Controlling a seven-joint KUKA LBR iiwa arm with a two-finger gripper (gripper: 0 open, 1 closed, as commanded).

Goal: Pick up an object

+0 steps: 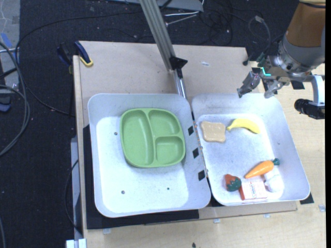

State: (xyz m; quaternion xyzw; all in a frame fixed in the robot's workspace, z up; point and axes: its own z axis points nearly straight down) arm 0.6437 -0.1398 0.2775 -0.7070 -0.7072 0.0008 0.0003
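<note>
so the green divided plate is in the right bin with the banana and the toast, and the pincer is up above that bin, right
Not quite: the camera view shows the green divided plate in the left bin, alone. The banana and toast lie in the right bin, with the pincer above it.

Arm (305,30): upper part cut off by top and right edges. White item (274,181) beside carrot (260,168): too small to identify. Red-and-white packet (252,190): print illegible. Red-green item (232,182): identity unclear

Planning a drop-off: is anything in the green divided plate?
Empty. The green divided plate in the left bin shows three bare compartments.
</note>
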